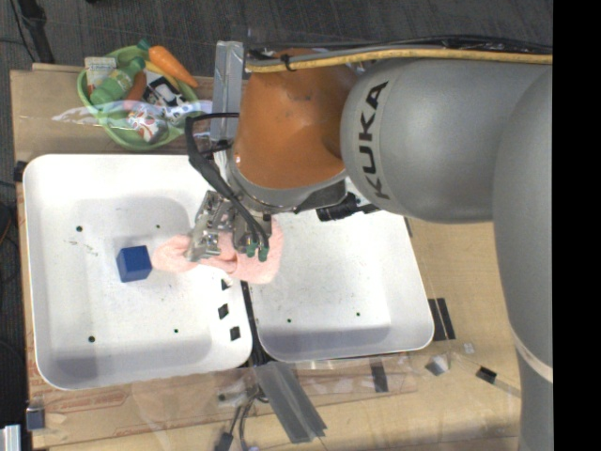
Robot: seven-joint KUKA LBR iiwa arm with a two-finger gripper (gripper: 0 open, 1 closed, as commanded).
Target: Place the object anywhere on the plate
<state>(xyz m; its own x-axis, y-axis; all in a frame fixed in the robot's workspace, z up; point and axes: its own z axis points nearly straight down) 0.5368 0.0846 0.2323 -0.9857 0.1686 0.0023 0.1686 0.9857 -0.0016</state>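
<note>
One small blue cube [134, 263] beside pink plate [258, 266].

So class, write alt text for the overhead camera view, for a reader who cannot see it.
A grey and orange robot arm reaches in from the right, its hand low over a pink plate that straddles the edge between two white bins. A blue cube sits in the left bin, apart from the plate; a green bowl of clutter stands beyond.
</note>
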